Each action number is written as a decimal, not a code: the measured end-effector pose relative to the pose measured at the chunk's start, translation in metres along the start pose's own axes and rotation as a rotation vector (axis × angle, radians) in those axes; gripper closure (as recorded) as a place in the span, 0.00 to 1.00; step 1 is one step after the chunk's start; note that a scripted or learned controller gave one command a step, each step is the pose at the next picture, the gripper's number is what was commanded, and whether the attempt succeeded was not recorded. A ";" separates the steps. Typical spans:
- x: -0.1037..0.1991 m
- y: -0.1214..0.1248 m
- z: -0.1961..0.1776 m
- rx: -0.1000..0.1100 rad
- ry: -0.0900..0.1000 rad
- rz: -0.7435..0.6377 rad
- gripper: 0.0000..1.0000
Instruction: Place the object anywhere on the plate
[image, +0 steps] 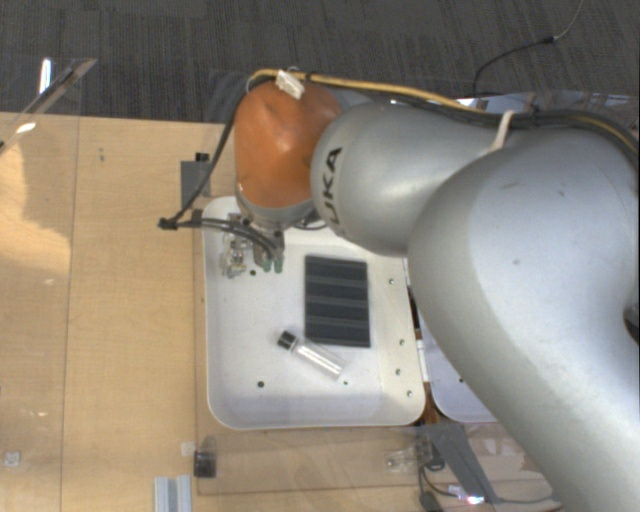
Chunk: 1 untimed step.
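A dark ribbed rectangular plate (337, 300) lies in the middle of the left white bin (250, 400). Just below its lower left corner lies a clear tube with a black cap (309, 354), slanted on the bin floor and apart from the plate. My gripper (248, 258) hangs under the orange wrist band at the bin's far left corner, well away from the tube and left of the plate. Nothing shows between its fingers.
The grey arm covers most of the right bin (452, 398) and the right half of the view. A tan bench top (100, 300) stretches left of the bins. Small clamps (204, 462) sit at the front edge.
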<state>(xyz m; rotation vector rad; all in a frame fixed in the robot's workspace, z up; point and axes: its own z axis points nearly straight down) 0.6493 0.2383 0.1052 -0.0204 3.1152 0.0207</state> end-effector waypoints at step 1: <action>0.103 -0.026 0.008 0.002 0.006 -0.334 1.00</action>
